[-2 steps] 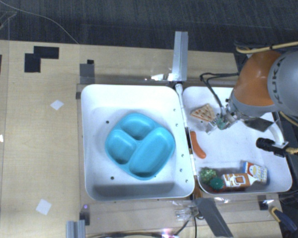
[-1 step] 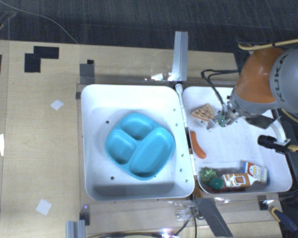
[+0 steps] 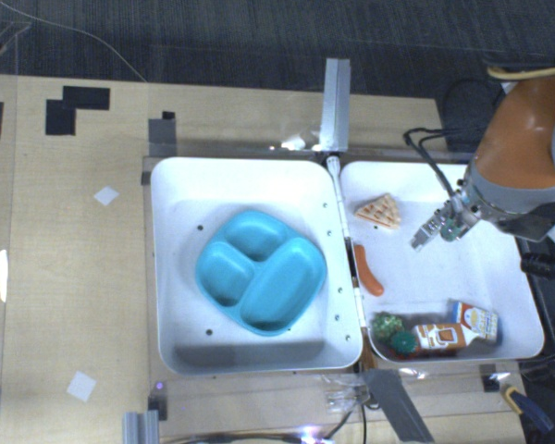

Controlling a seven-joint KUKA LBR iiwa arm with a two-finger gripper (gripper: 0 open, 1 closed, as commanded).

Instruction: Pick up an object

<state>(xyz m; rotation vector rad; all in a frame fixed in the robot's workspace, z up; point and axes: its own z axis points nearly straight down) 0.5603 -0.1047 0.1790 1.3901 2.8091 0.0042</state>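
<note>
While the grey and orange arm reaches in from the right, two white bins sit side by side. Left bin holds a blue divided plate. Right bin holds a juice carton, a green vegetable toy, an orange hot dog and a waffle wedge. Smallest, the gripper hangs over the right bin, gripping nothing; how wide it stands cannot be made out. Nearest it is the wedge, just to its left, apart. Probably light, stiff and flat, it looks best pinched across its narrow edges.
</note>
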